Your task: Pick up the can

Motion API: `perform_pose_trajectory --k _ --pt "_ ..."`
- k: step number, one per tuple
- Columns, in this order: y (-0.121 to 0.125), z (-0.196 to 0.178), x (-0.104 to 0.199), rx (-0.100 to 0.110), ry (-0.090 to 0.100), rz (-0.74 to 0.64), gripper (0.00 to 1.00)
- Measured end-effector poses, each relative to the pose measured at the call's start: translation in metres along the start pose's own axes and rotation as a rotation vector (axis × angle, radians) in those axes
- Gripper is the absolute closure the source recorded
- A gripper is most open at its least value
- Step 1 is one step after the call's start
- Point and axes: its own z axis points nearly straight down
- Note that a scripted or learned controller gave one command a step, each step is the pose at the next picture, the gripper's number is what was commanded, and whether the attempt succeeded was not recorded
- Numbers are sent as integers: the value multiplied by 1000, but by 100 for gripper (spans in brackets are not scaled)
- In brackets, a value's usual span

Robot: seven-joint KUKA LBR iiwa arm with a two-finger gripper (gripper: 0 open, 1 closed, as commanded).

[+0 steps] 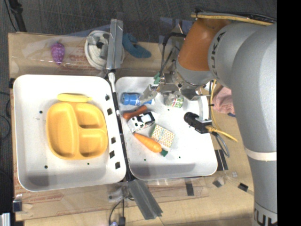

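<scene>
My hand [159, 89] is low in the right bin [197, 159] — just beside the blue can [130, 99]. Open or closed — can't tell.

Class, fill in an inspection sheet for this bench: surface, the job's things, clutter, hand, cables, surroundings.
surface: bench with left bin holding a yellow divided tray, and right bin beside it.
job's things: blue can, on its side at the right bin's back left.
clutter: carrot, patterned box, black-and-white toy, all in the right bin.
hand: hand close beside the can; contact cannot be told.
cables: thin dark lead at the bench's front.
surroundings: purple grapes and blue cloth behind the bins.
</scene>
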Motion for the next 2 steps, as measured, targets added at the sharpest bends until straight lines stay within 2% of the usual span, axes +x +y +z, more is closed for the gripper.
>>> perform_pose_trajectory --k 1,2 --pt "-21 82 -64 -26 -1 143 0" --pt "49 110 -76 7 1 279 0"
